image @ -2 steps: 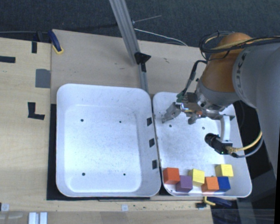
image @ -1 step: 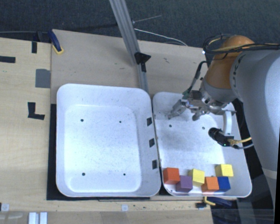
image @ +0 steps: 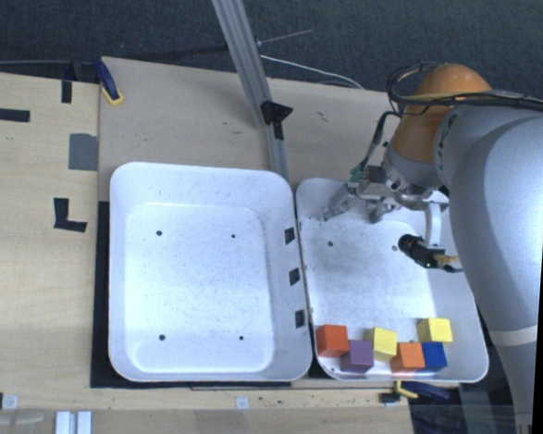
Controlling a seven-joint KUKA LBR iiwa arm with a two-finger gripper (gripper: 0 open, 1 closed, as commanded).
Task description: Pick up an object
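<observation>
Wooden bench (image: 195, 113) under a dark floor strip at the top, two shallow white bins side by side on it. Left bin (image: 121, 247) sits near the bench's middle; right bin (image: 379, 265) butts against it. A slanted metal pole (image: 250, 66) crosses the bench's far edge toward the gap between the bins.

Arm (image: 504, 209) comes in from the right, big grey link covering the right bin's right edge, orange band (image: 443, 89) above the wrist near the bench's far right corner. Wrist is bent down and leftward, so the gripper (image: 351, 205) hangs over the right bin's far left corner. Fingers look splayed apart, nothing between them.

Blocks are bunched along the right bin's near edge: orange block (image: 331, 340) at the near left corner, purple block (image: 359, 355) just beside it, yellow block (image: 385, 342) next, second orange block (image: 410, 356) touching a blue block (image: 434, 356), second yellow block (image: 435, 329) just behind those. All well apart from the gripper.
</observation>
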